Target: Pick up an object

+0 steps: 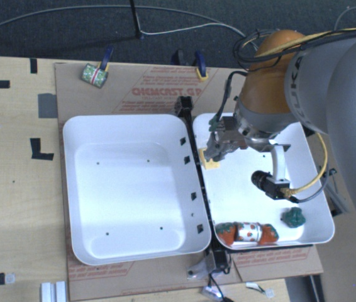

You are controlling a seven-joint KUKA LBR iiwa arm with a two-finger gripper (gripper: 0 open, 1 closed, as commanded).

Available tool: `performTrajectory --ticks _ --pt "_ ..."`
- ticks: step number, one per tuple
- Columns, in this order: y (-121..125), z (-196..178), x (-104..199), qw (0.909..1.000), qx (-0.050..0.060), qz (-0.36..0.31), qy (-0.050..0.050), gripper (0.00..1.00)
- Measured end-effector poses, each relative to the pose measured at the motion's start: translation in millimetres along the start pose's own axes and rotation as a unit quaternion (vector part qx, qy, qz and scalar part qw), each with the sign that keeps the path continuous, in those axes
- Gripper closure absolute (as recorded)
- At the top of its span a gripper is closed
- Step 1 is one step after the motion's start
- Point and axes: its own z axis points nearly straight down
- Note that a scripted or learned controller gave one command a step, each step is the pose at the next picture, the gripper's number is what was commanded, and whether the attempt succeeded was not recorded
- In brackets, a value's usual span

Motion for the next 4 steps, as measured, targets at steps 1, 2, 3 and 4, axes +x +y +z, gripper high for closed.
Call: performTrajectory --ticks 1,2,3,4 --pt "-3 -8 -84 1.0000 0.000 0.005 -0.002 1.00" --pt "-5 1 -69 1.0000 0.000 0.002 -0.001 1.00" --pt "13 5 -31 1.0000 0.000 0.000 0.000 1.00" --pt "62 -14 11 1.0000 -0.001 0.000 0.000 1.00"
